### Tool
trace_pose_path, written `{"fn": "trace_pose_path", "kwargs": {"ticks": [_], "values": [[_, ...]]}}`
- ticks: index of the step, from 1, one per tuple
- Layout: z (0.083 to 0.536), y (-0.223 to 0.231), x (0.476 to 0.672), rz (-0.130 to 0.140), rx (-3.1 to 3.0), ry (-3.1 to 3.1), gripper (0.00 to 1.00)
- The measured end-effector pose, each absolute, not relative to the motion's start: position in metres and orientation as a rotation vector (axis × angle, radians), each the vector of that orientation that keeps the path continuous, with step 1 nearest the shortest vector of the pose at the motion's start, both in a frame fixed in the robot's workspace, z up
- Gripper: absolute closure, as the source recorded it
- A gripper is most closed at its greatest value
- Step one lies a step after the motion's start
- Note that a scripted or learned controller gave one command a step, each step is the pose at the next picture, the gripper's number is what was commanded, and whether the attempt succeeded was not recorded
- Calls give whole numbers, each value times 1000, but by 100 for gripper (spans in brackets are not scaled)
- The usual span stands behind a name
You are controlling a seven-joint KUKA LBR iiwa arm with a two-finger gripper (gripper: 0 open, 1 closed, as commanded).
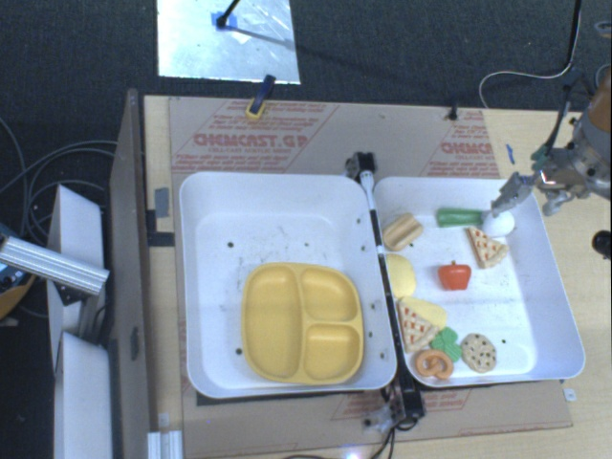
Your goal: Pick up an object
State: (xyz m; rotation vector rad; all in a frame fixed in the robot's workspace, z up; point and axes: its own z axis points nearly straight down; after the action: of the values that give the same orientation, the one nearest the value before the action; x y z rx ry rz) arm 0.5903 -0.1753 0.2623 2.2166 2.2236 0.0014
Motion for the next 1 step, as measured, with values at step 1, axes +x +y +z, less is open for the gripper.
{"fn": "trace_pose_path", "kwargs": {"ticks": [1], "values": [[177,-138,593,-3,2218,2234,0]]}}
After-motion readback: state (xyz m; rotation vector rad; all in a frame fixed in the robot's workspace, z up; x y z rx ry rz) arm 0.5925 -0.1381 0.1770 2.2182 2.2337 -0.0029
